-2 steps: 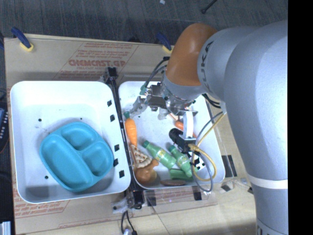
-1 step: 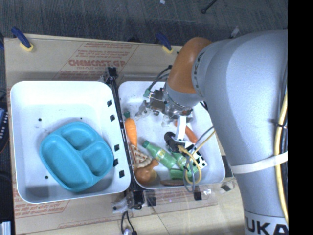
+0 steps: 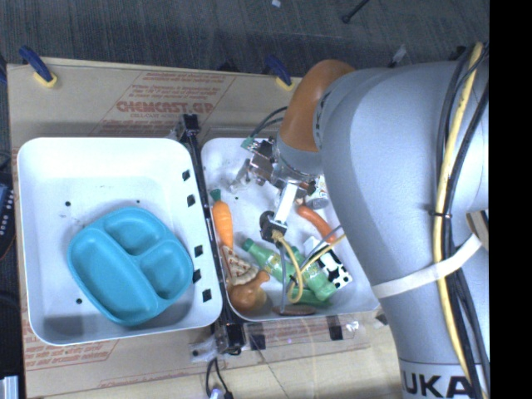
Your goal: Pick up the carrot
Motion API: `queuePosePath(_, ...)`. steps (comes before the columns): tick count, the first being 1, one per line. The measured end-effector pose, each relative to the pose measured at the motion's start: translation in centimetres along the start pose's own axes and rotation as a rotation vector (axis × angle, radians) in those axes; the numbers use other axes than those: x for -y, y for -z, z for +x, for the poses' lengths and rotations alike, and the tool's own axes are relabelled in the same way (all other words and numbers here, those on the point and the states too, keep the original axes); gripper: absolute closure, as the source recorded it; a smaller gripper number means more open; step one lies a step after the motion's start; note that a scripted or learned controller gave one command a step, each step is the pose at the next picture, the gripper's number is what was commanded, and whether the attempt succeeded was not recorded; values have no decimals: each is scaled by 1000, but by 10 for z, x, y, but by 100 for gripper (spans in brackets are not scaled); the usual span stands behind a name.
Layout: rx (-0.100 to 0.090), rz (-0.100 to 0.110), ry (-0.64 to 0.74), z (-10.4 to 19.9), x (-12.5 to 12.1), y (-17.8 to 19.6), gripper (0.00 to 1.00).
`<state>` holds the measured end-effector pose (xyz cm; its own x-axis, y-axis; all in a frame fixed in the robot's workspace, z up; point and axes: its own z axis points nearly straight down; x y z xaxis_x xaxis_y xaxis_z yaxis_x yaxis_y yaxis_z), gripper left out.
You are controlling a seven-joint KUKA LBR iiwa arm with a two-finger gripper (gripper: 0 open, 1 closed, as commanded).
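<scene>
Two white bins are sitting side by side, the left bin (image 3: pixel 41 181) and the right bin (image 3: pixel 220 160) as the view has them. Nearest the camera, at the right bin's front rim and well away from the pincer (image 3: pixel 258 166), a brown lump (image 3: pixel 246 296) is lying, touching a latticed wedge (image 3: pixel 236 264) just behind it. Beside the wedge, a green bottle (image 3: pixel 287 266) is lying on its side, and a black-and-white block (image 3: pixel 334 274) is resting at the bottle's far side from the wedge, partly under the arm (image 3: pixel 391 181). Farther back, the carrot (image 3: pixel 222 224) is lying along the right bin's wall next to the left bin, its green end pointing away from the camera; it is near the pincer, toward the camera and the view's left of it, and apart from it. An orange-red piece (image 3: pixel 314 219) is lying on the pincer's other side, close under the arm. The pincer itself is hanging over the far end of the right bin, gripping nothing that can be seen; whether it is apart or together cannot be told. Well off toward the view's left of the pincer, a blue plate (image 3: pixel 129 263) is lying in the left bin. Beyond the pincer, cardboard (image 3: pixel 125 98) is showing under the bins, with two blue clamps (image 3: pixel 37 65) gripping its far edge.
</scene>
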<state>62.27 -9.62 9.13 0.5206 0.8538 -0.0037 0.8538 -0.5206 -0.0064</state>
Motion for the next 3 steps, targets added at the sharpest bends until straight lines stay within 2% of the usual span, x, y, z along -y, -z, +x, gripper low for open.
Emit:
queuePosePath(1, -2, 6, 8, 1, 0, 11, 100)
queuePosePath(2, -4, 1, -315, 72, 50, 103, 100)
queuePosePath(3, 4, 8, -669, 10, 136, 144, 100)
